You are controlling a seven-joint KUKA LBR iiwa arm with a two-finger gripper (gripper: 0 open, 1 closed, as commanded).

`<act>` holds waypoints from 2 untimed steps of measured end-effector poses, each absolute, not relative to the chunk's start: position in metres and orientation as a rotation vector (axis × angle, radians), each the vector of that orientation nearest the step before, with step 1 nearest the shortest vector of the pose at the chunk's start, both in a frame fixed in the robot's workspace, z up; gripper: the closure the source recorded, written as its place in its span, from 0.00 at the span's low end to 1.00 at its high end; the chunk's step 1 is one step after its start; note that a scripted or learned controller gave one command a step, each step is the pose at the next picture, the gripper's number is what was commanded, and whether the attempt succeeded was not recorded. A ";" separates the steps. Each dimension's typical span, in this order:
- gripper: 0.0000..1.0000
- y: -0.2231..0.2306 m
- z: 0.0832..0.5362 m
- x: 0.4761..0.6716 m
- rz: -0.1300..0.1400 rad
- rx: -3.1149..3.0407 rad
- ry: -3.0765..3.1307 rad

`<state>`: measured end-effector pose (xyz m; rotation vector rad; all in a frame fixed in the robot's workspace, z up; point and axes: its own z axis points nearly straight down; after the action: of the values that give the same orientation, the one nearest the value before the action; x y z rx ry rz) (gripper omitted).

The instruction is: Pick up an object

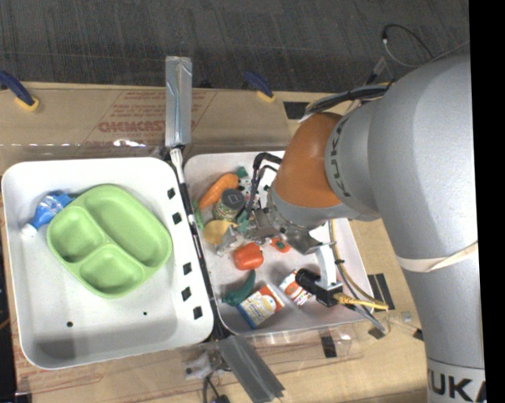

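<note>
The right bin holds several small items. An orange carrot lies at its far left, and a dark round jar-like item sits just below it. Nearer are a yellow piece, a red-orange tomato-like piece, a green piece, a small orange and white box and a red and white can. My gripper is low over the middle of this bin, close to the jar-like item and just above the red-orange piece. The wrist hides whatever lies under it.
The left bin bears a green divided plate with a blue item at its far-left edge. A grey divider bar rises between the bins. The arm's bulk covers the right bin's far right side.
</note>
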<state>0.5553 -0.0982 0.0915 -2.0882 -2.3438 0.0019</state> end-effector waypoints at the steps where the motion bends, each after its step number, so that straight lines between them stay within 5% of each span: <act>1: 1.00 -0.099 0.101 0.555 0.005 -2.083 -2.347; 2: 1.00 -0.084 0.192 0.587 0.000 -1.809 -2.569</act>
<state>0.5869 -0.0841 0.1924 -1.8088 -2.5691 -0.0002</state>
